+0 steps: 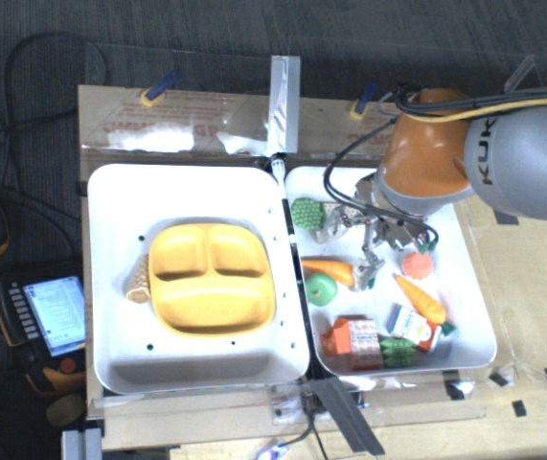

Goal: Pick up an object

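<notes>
The gripper (369,268) hangs open with nothing in it over the right bin (474,324), fingertips right by the carrot (329,270) and green apple (321,289), with the broccoli (307,213), strawberry (419,265) and juice carton (352,341) crowding around.

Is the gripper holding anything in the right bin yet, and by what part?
Nothing is visibly held. The gripper hangs over the right bin, beside the carrot.

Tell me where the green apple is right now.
The green apple lies in the right bin, by its left wall, just below a carrot and above the orange carton.
</notes>
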Available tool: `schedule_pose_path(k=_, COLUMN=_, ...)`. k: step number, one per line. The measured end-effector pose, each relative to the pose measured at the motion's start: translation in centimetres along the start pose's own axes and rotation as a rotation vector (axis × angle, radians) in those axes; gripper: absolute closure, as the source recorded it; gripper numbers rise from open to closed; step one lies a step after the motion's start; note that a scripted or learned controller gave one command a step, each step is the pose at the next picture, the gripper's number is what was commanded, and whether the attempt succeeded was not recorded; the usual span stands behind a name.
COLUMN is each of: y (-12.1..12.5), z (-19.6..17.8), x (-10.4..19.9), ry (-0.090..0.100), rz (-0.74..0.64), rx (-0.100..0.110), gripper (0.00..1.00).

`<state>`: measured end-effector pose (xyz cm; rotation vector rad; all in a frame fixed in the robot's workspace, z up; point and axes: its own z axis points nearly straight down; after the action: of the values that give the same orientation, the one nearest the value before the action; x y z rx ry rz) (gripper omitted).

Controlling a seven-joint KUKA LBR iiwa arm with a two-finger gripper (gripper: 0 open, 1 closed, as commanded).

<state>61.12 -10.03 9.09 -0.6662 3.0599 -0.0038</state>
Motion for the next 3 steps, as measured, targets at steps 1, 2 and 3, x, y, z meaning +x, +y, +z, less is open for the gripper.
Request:
schedule_pose_path(k=1, y=3.0, z=-0.1, x=6.7, ry=-0.008, rz=0.308, rx=0.004, gripper=0.0)
schedule_pose_path(k=2, y=-0.5, z=-2.0, x=9.1, ry=0.008, rz=0.082, rx=-0.002, gripper=0.0)
schedule_pose_path(k=3, y=3.6, z=0.0, x=6.6, ry=0.003, rz=0.005, rx=0.003, gripper=0.0)
